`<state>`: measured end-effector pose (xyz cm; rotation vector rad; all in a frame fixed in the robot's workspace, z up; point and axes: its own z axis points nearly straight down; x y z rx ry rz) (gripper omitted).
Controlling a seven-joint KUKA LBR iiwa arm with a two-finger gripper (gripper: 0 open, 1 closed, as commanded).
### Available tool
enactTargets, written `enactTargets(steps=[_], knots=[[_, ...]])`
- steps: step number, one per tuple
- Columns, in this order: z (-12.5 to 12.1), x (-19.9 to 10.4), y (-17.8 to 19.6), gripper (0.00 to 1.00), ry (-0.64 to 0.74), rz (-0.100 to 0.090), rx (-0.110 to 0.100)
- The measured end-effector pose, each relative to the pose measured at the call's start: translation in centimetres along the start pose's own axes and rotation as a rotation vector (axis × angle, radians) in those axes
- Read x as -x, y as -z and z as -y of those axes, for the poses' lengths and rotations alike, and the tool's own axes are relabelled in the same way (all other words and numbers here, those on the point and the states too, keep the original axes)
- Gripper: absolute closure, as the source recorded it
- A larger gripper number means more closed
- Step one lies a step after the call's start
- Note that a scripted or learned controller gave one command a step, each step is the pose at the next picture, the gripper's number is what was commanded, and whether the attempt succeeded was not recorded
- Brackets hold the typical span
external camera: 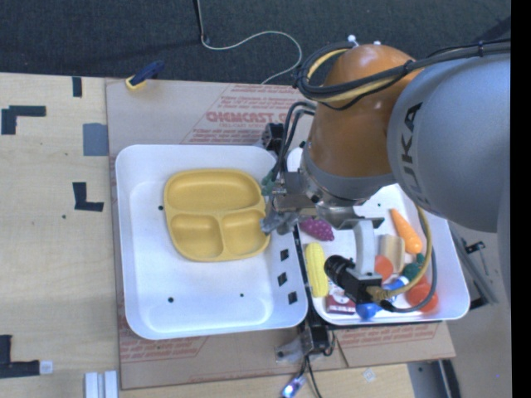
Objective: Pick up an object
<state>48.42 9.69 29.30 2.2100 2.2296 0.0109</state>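
Currently on the bench:

1. Left bin [133,247]: white and shallow. It holds one yellow plate [214,214] with three compartments, lying flat in the far half of the bin. The plate's right edge reaches the bin's right wall. The near half of the bin floor is bare.

2. Right bin [455,276]: white, set just beside the left bin and largely covered by the arm [448,139]. Contents that can be seen:
 - corn cob [315,268], lying lengthwise along the bin's left wall;
 - purple grapes [317,229], just beyond the far end of the corn cob;
 - carrot [406,232], tilted, towards the bin's right side;
 - small blue piece [365,309] at the near edge, too small to identify.

3. Gripper [278,208]: low over the seam between the two bins, right at the right edge of the yellow plate. Contact with the plate cannot be told. Whether the gripper is clenched or released cannot be told either, and nothing is seen held in it. The orange band [357,114] sits directly above it.

4. Cardboard sheet [207,114]: printed in red and lying under both bins.

5. Yellow and blue clip [145,73]: at the sheet's far left corner.
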Motion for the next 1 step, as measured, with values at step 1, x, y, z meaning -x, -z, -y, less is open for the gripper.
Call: enactTargets(steps=[1], knots=[[-0.13,4.39,14.86,1.0,-0.011,0.001,0.01]])
